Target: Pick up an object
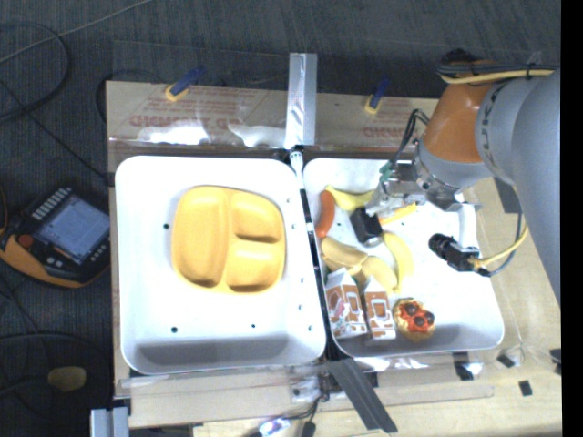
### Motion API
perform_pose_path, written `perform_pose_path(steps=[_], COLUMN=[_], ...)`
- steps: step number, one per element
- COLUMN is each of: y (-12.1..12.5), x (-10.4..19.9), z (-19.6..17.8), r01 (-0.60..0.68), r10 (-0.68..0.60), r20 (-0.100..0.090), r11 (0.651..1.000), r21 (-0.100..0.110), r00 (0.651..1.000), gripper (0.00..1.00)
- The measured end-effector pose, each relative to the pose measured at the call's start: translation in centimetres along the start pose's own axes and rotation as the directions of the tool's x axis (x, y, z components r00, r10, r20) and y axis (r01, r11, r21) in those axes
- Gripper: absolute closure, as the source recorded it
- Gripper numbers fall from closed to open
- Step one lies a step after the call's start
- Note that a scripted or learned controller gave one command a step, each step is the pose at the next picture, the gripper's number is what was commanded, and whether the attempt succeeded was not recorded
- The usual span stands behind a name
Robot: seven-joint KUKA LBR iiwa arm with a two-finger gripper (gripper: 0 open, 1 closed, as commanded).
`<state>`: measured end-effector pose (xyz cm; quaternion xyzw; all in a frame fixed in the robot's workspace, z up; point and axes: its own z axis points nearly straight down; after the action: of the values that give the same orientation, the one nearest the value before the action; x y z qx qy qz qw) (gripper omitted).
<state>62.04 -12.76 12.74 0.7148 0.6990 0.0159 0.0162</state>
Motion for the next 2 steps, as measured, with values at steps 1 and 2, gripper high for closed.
perform_pose_path(steps=[1, 2], y=[5.0, 4.9], x=[-0.8, 2.3], z=[2.5, 3.9], r01=[0.190, 0.396], r10=[-0.190, -0.396], r20=[-0.001, -0.008], r11=[0.981, 0.918], r21=[0.047, 0.033], r00=[0.982, 0.918], gripper=[1.00, 1.00])
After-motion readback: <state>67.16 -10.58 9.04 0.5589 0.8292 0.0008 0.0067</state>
